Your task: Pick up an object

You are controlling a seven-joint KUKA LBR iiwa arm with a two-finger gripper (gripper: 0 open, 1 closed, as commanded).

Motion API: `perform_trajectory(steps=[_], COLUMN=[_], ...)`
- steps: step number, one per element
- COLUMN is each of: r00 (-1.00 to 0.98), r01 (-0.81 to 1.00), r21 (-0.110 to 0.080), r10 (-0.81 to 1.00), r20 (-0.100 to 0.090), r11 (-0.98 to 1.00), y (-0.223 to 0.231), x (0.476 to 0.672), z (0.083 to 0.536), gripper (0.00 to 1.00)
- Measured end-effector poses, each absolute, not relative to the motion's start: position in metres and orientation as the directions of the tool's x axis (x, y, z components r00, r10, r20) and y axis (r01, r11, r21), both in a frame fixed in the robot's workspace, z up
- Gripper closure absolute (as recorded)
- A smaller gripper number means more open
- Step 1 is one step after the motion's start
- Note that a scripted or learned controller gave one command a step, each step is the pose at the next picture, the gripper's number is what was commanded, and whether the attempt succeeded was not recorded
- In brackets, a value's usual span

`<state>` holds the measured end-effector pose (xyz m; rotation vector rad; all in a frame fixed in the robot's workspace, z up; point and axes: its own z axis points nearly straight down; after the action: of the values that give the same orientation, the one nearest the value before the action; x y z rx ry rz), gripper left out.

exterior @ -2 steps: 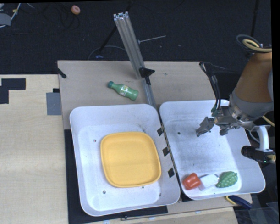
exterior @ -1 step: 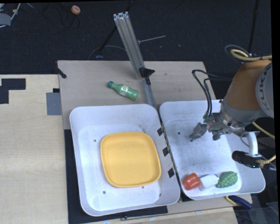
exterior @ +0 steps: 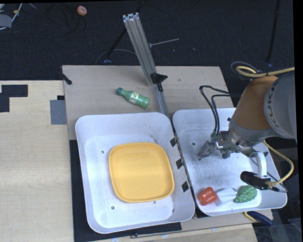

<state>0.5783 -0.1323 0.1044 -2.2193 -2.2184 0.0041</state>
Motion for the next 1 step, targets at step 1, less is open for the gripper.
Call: perform_trajectory(steps=[1], r00=[0.0], r01=[1.0], r21=[0.0], r10=[1.0], r20=[-0.001], r11=[0.0], y=[-0.1322], x=[0.5785], z=[0.0915], gripper=[0.0])
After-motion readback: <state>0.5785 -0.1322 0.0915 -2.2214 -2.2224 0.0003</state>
